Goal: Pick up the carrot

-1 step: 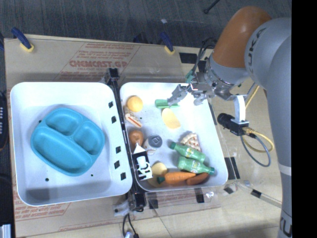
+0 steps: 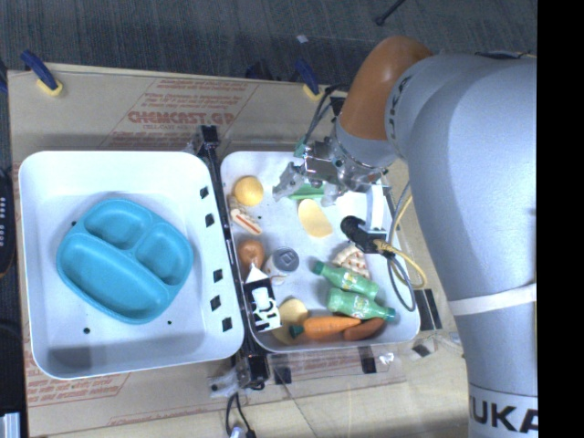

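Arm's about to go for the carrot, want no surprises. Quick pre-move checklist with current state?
1. Carrot in view, lying flat at the near edge of the right bin: ok.
2. Gripper over the carrot: not ok; it hovers at the bin's far end, above the yellow piece.
3. Nothing between the fingers: ok.
4. Room around the carrot: not ok; green bottles lie just behind it and a brown sausage touches its right end.
5. Path from gripper to carrot: cannot tell; the small grey can and the bottles lie between.
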You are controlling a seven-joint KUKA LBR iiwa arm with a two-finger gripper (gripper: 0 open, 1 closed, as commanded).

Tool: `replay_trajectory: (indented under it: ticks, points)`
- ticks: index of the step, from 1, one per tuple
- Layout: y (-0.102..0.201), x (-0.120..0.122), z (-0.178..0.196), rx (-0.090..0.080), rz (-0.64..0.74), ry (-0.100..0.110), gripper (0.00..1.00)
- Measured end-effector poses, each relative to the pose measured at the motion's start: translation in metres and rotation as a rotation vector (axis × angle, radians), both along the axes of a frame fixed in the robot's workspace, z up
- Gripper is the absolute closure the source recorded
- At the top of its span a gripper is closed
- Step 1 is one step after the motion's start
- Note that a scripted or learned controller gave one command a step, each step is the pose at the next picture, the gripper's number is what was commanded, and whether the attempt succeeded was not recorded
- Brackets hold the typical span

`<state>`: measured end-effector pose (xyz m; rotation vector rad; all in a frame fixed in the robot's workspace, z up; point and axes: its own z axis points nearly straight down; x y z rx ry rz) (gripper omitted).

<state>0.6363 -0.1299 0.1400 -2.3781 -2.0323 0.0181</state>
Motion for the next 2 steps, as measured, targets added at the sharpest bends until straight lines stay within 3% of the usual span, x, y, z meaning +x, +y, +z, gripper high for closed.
replay_trajectory:
  ticks: [1, 2]
  points:
    - [-0.0067, 0.0198, -0.0485, 0.001, 0.256, -0.006, 0.0]
    - [-0.0033, 0.0157, -0.0478, 0.005, 0.521, -0.009, 0.0]
